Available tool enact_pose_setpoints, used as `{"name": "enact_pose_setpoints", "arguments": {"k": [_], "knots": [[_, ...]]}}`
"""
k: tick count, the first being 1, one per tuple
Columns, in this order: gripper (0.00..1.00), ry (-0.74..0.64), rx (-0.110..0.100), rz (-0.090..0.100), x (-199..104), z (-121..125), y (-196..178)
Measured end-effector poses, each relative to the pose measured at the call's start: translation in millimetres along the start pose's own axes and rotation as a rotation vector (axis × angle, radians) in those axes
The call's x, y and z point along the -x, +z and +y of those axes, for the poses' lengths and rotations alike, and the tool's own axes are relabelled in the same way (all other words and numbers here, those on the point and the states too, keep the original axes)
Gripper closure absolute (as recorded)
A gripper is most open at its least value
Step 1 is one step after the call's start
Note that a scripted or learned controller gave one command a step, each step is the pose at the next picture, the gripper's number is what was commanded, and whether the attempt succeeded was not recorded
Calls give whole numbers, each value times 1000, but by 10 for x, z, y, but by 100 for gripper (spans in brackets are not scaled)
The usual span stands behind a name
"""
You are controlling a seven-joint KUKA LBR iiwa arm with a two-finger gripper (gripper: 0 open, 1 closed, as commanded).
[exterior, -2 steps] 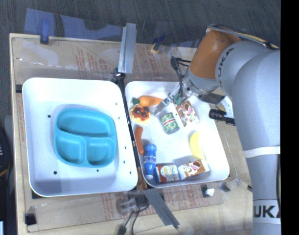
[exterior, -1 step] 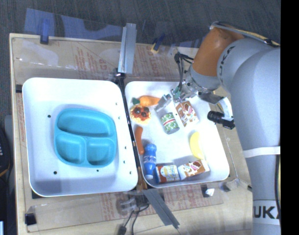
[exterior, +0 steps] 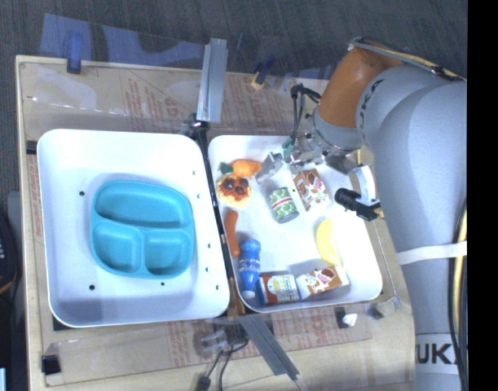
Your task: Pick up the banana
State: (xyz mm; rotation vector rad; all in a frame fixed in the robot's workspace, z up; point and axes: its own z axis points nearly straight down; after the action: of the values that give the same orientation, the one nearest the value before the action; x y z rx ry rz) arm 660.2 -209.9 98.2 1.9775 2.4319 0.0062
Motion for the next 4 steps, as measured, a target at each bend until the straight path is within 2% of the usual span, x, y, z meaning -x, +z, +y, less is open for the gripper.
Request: {"name": "enact_pose_setpoints", "arguments": {"k": [1,2,3,4], "knots": [[0,159,-6,2,-2,-26,49],[0,164,-7,2,4,-20,-1094],[0,368,-20,4,-203,-19,93],[0,603,-38,5,-257,-48,124]]}}
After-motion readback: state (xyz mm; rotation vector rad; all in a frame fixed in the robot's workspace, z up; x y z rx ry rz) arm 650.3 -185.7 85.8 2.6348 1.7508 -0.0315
